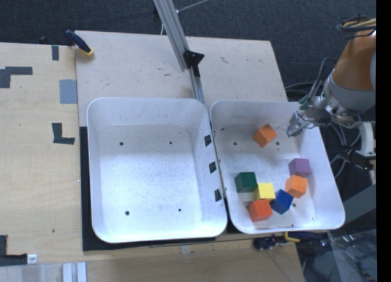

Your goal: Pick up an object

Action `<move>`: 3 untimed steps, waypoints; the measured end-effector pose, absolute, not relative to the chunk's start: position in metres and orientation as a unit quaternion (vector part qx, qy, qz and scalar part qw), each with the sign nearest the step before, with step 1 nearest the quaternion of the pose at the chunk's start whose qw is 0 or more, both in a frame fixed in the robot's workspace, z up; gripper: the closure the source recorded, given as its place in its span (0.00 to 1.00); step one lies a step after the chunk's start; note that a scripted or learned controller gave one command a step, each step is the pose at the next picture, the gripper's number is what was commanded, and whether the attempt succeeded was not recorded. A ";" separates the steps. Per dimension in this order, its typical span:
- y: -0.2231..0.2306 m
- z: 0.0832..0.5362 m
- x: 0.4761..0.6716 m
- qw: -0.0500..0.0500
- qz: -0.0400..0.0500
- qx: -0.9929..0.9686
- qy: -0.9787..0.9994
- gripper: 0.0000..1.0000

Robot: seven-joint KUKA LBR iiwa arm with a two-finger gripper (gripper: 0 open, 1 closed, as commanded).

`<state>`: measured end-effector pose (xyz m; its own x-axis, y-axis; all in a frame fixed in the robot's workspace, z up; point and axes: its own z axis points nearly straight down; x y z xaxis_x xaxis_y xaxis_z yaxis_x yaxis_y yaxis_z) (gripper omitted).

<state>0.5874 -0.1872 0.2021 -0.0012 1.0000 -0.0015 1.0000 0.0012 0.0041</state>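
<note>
Your gripper (295, 126), its grip impossible to tell, hung over the right bin (327, 180) beside an orange block (265, 135); six more blocks clustered below.

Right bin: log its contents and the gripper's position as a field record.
right bin: holds seven blocks
lone block: orange block, upper middle, apart from the rest
cluster near front: green block, yellow block, red block, blue block, small orange block, purple block
gripper: over the bin's upper right corner, right of the orange block, nothing seen between its fingers
left bin: beside the right bin
</note>
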 end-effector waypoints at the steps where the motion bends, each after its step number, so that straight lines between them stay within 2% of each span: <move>1: -0.187 0.239 0.588 0.002 0.001 0.707 0.708 1.00; 3: -0.088 0.224 0.577 -0.001 0.000 0.705 0.709 1.00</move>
